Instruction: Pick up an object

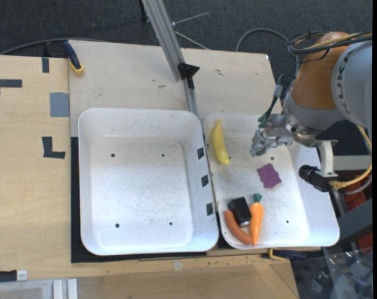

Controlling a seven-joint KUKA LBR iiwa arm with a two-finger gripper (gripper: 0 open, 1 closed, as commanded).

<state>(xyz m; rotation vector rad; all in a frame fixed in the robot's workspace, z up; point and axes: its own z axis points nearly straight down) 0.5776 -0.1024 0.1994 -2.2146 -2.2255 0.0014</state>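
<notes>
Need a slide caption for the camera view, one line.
Gripper hovers over right bin holding banana, purple piece, two carrots.

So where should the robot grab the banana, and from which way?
Probably around its middle, coming straight down from above. The banana lies flat and lengthwise in the right bin, close to the bin's left wall, so fingers would best straddle its narrow width. Nothing lies on it, and the gripper hovers just to its right.
</notes>
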